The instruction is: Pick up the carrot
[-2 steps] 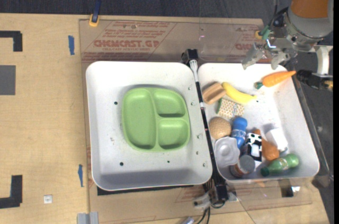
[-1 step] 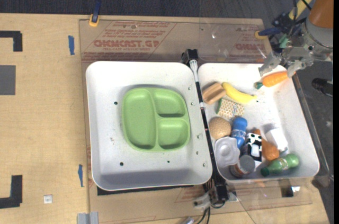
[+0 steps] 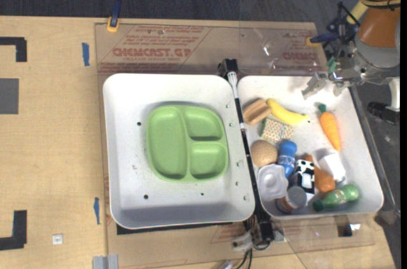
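The orange plastic carrot with its green top (image 3: 329, 126) lies free near the far right wall of the right-hand shallow white bin (image 3: 375, 188), just beside a yellow banana (image 3: 284, 111). Above the bin's far corner hangs the metal two-finger gripper (image 3: 323, 84), holding nothing; how wide it stands I cannot tell. A green divided plate (image 3: 187, 142) sits in the left white bin (image 3: 124, 109).

There's the KUKA arm (image 3: 381, 32), grey body with an orange band above the wrist, yellow and black cables looped alongside, metallic two-finger gripper (image 3: 316, 84) below.
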{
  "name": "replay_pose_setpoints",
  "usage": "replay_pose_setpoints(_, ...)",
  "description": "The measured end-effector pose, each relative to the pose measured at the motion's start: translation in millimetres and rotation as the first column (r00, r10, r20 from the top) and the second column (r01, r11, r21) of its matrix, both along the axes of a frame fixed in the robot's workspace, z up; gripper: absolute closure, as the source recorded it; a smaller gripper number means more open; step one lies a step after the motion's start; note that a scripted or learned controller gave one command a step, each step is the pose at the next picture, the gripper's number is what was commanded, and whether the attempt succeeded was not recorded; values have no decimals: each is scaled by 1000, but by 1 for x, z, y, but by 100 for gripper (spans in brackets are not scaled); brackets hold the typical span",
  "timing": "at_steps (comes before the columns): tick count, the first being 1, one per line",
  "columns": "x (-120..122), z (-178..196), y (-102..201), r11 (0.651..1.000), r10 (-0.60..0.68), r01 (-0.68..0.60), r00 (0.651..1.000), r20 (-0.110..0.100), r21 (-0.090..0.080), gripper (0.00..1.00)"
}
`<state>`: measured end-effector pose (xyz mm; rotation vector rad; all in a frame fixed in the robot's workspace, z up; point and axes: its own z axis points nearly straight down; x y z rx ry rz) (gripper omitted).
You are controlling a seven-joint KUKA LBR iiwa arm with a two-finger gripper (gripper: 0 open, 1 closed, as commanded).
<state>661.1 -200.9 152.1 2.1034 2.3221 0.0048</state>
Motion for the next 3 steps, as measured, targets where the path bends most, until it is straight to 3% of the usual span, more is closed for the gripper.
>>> replay_pose_setpoints(1,-32,-58,-13,999,31,-31,1000,6,20,0)
replay_pose_setpoints(2,-29,-44,-14,999,33,-34,999,16,12,100)
replay_pose_setpoints(3,-19,20,36,1000,-14,14,1000,2,2,100)
